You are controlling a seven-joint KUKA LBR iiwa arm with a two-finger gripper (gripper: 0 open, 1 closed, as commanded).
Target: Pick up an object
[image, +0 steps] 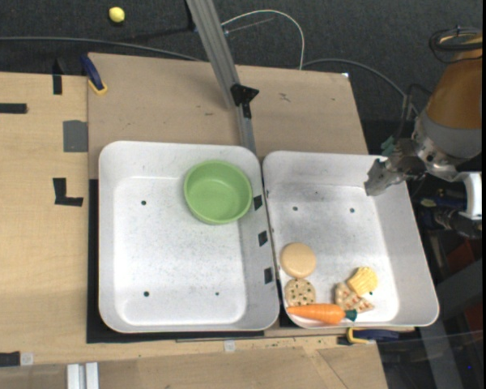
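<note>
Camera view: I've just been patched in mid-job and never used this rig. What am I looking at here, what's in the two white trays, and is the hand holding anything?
This is a single fixed camera above the bench, looking down at a slant. The grey and orange machine at the right is the robot arm; its hand hangs over the far right edge of the right bin. Nothing shows between its fingers, so it holds nothing as far as the picture tells.

The left bin has a green bowl near its far right corner. The right bin's near edge has toy food: a round tan bun, a dotted cracker, an orange carrot and a small yellow piece.
</note>
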